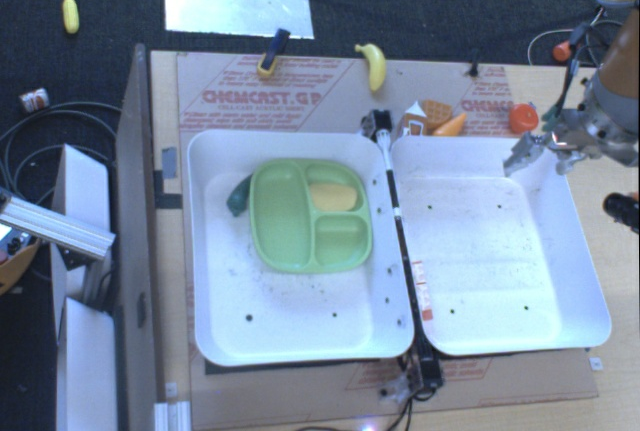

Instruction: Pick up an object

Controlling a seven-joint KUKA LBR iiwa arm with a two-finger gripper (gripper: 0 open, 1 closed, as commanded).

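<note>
A green divided plate (300,229) lies in the left bin (220,319). A pale yellow object (334,195) rests in the plate's upper right compartment. A dark teal object (238,196) sits against the plate's left edge. My gripper (541,157) hangs over the far right corner of the right bin (500,319), well away from the plate. Its fingers (521,156) are spread open with nothing between them.
Behind the bins, on the cardboard, lie a yellow banana (375,67), an orange piece (450,125), a red ball (522,117) and a yellow-and-blue tool (271,55). A black divider strip (396,219) runs between the bins. Cables lie on the floor at left.
</note>
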